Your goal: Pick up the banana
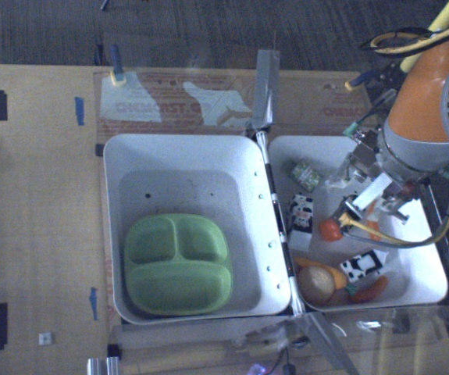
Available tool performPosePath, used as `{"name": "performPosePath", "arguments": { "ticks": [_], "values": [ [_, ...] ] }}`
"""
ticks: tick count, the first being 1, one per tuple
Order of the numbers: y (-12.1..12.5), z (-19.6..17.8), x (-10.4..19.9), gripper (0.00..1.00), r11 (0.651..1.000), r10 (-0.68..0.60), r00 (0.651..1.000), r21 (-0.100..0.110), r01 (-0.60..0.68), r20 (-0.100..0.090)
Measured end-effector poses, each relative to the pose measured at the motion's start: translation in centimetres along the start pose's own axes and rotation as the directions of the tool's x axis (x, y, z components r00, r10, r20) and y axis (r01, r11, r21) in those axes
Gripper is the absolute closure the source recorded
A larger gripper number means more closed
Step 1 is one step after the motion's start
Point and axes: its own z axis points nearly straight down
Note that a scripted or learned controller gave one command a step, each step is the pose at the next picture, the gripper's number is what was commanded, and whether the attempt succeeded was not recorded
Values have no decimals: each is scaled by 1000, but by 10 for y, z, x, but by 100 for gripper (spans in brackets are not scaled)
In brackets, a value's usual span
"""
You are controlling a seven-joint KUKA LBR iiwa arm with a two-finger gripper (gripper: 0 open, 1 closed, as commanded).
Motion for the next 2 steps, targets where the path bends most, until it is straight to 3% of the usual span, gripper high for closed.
{"name": "performPosePath", "arguments": {
  "ticks": [1, 2],
  "values": [
    [-28, -50, 34, 0, 998, -65, 998, 0, 65, 0],
    [-76, 36, 12, 0, 992, 128, 992, 4, -128, 3]
  ]
}}
